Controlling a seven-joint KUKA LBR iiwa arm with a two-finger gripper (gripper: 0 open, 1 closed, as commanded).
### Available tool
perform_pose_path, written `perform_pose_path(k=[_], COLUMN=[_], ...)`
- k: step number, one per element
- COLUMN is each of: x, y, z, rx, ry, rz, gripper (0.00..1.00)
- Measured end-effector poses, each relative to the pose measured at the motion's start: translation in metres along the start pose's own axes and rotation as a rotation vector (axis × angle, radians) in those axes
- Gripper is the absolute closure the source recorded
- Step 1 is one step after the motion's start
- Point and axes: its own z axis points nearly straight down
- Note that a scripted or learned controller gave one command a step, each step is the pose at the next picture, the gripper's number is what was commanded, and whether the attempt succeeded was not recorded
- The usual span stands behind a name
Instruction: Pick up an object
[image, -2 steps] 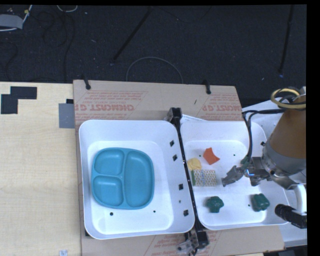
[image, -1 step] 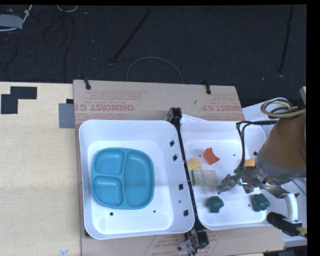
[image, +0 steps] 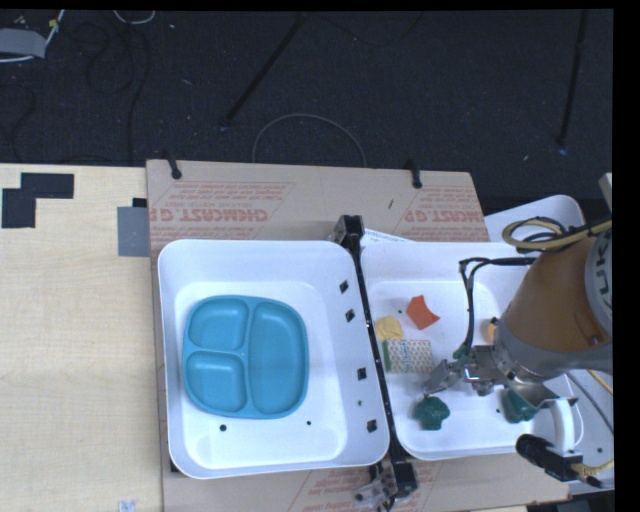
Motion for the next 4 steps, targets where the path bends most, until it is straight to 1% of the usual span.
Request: perform_pose_path(k=[1,2,4], x=[0.001,-0.001,0.016], y=[0.000,0.000,0.008], z=[0.030,0.018,-0.077], rx=[-0.003,-0.004,-0.009], ry=[-0.001,-0.001,-0.002], rz=[0.001,0.008,-0.002], gripper=[0.00,1.00,1.00])
